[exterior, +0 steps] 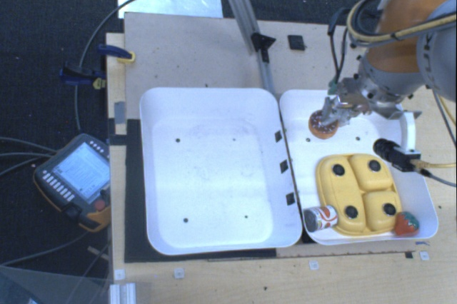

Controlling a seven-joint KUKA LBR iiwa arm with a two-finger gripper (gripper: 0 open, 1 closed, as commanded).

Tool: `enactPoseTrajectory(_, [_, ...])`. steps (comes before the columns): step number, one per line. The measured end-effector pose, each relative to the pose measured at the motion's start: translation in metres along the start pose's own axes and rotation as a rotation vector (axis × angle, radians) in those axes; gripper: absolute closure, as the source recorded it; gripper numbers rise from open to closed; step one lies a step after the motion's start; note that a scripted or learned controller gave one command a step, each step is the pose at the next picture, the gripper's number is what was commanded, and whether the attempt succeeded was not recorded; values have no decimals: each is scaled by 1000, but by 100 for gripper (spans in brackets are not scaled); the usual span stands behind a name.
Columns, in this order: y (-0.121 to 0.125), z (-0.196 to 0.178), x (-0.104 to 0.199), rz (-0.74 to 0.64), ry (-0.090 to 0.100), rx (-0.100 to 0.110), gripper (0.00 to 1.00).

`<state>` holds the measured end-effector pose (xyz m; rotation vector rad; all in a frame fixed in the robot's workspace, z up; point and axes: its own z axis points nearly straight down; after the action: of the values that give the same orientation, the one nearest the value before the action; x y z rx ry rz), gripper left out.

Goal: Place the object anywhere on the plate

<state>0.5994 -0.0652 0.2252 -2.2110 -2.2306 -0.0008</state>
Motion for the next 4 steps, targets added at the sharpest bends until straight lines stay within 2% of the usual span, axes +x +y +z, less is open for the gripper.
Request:
enactPoseTrajectory(2, [-27,17,102,-1,1,1,100])
enactPoseTrajectory(4, [-57,-8,202,-2,2,-1,100])
